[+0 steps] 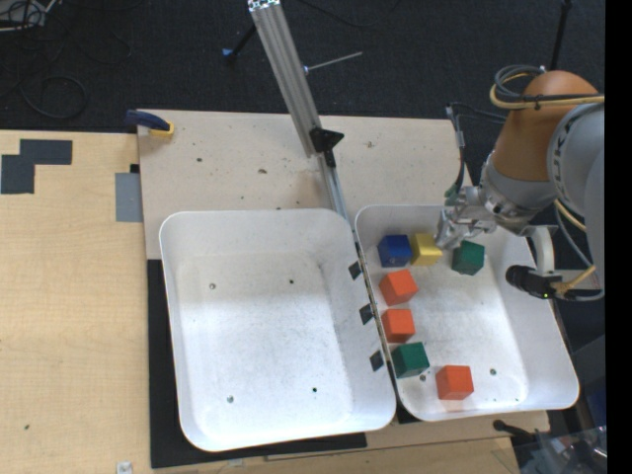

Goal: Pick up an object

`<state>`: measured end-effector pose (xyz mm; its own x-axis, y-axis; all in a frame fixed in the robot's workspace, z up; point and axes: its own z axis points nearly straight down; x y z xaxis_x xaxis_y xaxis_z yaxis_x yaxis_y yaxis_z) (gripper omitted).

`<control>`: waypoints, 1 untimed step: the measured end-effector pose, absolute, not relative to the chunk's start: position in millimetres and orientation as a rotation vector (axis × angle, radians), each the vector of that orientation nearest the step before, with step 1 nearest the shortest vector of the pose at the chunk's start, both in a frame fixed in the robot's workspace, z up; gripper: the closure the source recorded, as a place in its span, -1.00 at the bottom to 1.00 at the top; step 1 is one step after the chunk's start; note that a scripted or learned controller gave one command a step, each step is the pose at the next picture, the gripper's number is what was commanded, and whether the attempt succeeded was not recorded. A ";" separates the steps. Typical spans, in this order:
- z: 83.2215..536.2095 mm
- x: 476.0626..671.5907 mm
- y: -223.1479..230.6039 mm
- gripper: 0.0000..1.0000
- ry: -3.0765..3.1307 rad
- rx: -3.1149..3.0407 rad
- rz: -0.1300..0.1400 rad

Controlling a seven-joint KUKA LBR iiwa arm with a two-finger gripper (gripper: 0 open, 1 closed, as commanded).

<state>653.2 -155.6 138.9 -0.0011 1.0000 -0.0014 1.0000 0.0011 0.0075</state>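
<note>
The left bin point(267, 324), at the near edge, lies beside the right bin point(513, 363), where the gripper point(456, 227), grip state untellable, hangs at twelve o'clock between a yellow cube point(428, 253) at its nine and a green cube point(468, 258) at its three.

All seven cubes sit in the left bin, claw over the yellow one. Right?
Wrong bin. The camera view shows all seven cubes in the right bin; the left bin holds none. The claw is at the yellow cube, as you said.
</note>
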 end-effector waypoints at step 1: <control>202.9 655.2 -158.4 1.00 2.219 2.218 0.004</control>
